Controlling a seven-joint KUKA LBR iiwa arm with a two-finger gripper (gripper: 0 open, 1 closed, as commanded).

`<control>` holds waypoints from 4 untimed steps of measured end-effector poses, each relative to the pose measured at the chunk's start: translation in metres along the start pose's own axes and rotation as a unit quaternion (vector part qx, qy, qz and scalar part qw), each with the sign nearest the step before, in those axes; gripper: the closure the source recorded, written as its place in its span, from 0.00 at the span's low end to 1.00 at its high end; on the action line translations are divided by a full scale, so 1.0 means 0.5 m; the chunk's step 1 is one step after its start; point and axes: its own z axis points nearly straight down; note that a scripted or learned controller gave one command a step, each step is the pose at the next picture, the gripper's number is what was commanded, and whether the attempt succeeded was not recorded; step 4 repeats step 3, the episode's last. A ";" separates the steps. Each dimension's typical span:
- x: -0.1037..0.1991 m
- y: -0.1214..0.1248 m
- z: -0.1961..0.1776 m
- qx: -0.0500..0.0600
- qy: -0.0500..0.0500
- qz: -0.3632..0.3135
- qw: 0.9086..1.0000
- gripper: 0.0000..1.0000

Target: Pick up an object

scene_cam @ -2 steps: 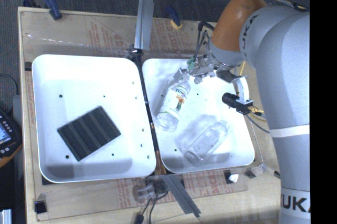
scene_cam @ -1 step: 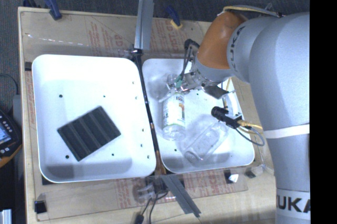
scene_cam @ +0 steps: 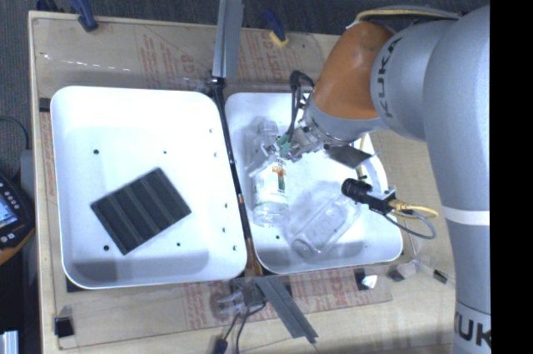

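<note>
Arm: the grey arm (scene_cam: 433, 61) comes in from the right and bends down over the right bin (scene_cam: 383, 248).
Gripper: the gripper (scene_cam: 286, 146) is low, near the top of a clear bottle (scene_cam: 271, 190). I cannot tell how the jaws stand (the wrist hides them).
Bottle: it lies in the right bin near the left wall, its long side running up and down the picture.
Second clear thing: a see-through jar (scene_cam: 321, 227) lies slanted just beside the bottle.
Left bin: a dark ridged block (scene_cam: 140, 209) lies tilted in the left bin (scene_cam: 75, 107).
</note>
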 end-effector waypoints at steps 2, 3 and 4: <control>-0.010 0.067 0.069 -0.005 -0.006 0.066 0.998 1.00; 0.057 0.164 -0.101 0.000 -0.001 -0.007 1.000 1.00; 0.057 0.164 -0.101 0.000 -0.001 -0.007 1.000 1.00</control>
